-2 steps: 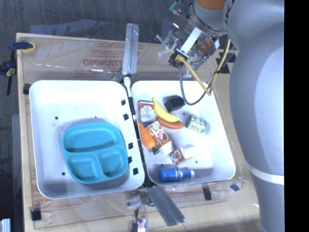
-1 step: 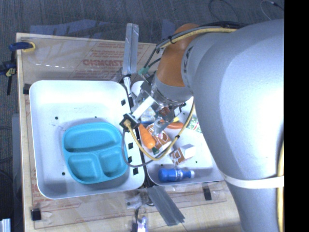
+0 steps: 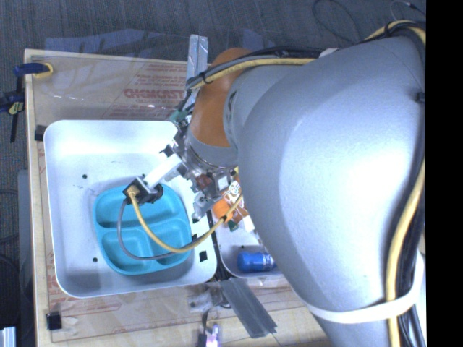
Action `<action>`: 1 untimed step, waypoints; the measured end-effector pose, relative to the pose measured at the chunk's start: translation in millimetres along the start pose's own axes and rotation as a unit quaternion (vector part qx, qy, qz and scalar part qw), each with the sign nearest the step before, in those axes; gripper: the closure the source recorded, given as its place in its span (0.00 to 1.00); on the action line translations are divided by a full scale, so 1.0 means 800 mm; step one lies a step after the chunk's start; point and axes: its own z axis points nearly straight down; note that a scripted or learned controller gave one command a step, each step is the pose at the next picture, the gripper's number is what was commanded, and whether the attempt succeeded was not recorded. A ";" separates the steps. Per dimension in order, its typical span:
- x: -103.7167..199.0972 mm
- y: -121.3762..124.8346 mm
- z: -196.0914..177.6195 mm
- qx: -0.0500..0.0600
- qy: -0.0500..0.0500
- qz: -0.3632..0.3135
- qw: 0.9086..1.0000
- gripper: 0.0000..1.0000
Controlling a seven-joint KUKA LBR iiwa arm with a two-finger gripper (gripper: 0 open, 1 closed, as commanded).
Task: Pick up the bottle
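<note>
At the divide between the two bins, saw the gripper (image 3: 206, 188) low under the grey arm (image 3: 325, 157); could not tell whether clenched or released, too much blocked. Spotted an orange and white item (image 3: 233, 199) just beside the gripper, at the shared rim; couldn't say if gripped. Found the blue bottle (image 3: 257, 260) lying on its side in the right bin (image 3: 228, 267), near that bin's front corner, apart from the gripper and half under the arm. Logged a blue divided tray (image 3: 123, 226) flat in the left bin (image 3: 56, 147), toward its front. Noted the orange band (image 3: 210, 114) above the wrist.
</note>
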 end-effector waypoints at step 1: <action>0.009 -0.077 0.000 -0.001 0.001 0.053 0.999 0.00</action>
